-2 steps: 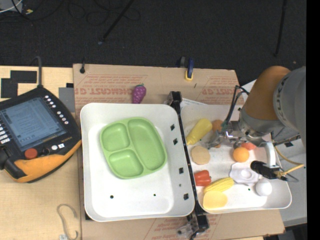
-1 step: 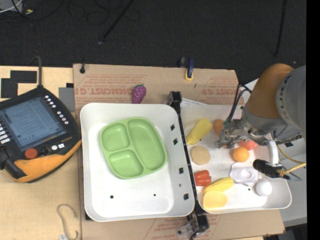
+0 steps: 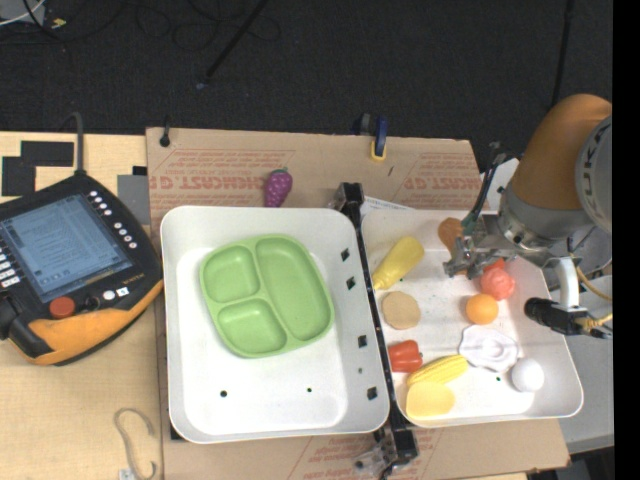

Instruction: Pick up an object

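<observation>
While the arm (image 3: 565, 173) reaches into the right bin (image 3: 560, 403), we see its jaws (image 3: 478, 258) low beside a pink ball (image 3: 497, 282); we cannot tell whether they are apart or together. An orange (image 3: 482, 309) sits just below the ball. The left bin (image 3: 190, 388) holds a green tray (image 3: 265, 295).

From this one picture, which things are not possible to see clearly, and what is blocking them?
- Claw, camera view: its tips are dark and small over the right bin, so open or shut cannot be told.
- Brown ball: partly covered by the claw.
- Pink ball: whether the claw touches it is unclear.
- Arm: cut off by the right edge.
- Tablet screen: text too small to read.
</observation>
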`<state>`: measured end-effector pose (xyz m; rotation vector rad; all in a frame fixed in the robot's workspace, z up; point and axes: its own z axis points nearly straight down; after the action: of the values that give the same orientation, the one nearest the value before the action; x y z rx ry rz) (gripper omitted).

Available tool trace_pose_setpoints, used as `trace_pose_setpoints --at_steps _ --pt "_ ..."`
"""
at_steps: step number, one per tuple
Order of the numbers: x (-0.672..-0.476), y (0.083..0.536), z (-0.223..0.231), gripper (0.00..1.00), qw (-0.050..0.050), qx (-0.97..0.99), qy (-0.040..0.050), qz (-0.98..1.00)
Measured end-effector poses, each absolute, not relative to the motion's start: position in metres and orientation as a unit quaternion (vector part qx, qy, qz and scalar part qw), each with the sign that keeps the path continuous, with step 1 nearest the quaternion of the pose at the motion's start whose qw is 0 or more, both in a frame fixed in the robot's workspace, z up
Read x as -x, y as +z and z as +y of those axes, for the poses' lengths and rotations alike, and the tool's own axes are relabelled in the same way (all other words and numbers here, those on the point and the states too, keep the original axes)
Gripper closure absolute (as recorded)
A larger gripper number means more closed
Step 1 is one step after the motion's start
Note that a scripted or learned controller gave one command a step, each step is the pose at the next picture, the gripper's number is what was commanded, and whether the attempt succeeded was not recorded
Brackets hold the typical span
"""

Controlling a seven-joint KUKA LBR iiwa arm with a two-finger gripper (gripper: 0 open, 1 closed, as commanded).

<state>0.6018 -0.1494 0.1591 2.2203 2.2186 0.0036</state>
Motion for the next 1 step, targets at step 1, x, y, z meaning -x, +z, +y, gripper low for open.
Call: trace_pose_setpoints --at_steps 1 --pt "-0.5962 0.2047 -0.1468 1.00 0.001 -0.708 0.0008 0.707"
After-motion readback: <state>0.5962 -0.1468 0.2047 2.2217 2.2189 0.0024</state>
